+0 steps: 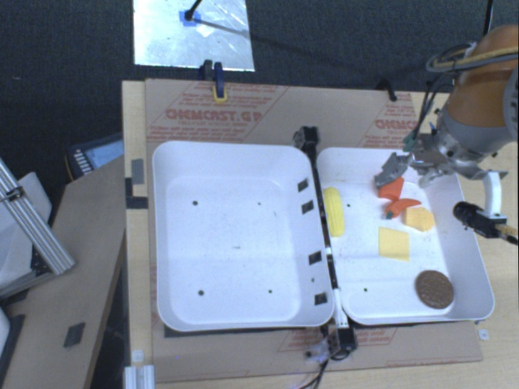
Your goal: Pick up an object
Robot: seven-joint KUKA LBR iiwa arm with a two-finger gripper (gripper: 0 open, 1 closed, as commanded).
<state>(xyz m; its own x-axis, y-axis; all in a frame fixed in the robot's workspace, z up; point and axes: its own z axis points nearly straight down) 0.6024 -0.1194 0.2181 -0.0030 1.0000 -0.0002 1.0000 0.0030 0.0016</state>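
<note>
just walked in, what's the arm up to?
The grey KUKA arm reaches in from the right, with its two-finger gripper low over the right white bin, just above an orange carrot-shaped piece. I can't tell whether it has a grip. Also in that bin: a yellow corn cob, a flat yellow square, a yellow-orange wedge and a brown round disc.

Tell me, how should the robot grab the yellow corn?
Probably across its narrow middle, coming straight down from above. The corn lies flat and long beside the bin's left wall, so the tool should close across its short width, minding that wall.
</note>
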